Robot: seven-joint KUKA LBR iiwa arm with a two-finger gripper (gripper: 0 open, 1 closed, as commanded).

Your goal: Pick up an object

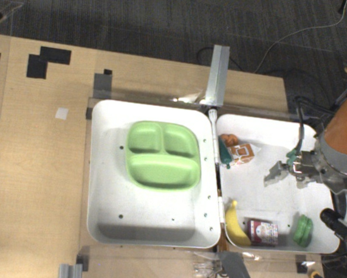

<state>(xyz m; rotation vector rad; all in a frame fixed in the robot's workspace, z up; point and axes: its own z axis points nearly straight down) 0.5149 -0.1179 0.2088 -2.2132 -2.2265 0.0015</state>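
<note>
No text, brand, number or sign was legible anywhere. The dark red can point(263, 231) in the right bin point(260, 192) carried a pale label, and the small orange-and-white packet point(238, 151) bore printed markings, but both were too small and blurred to read.

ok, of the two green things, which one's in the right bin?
The small round green object, in the right bin's near right corner beside the dark red can. The green divided plate is in the left bin.

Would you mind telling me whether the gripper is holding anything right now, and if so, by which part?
Nothing is held: the gripper hangs over bare floor of the right bin, with no object between its fingers.
</note>
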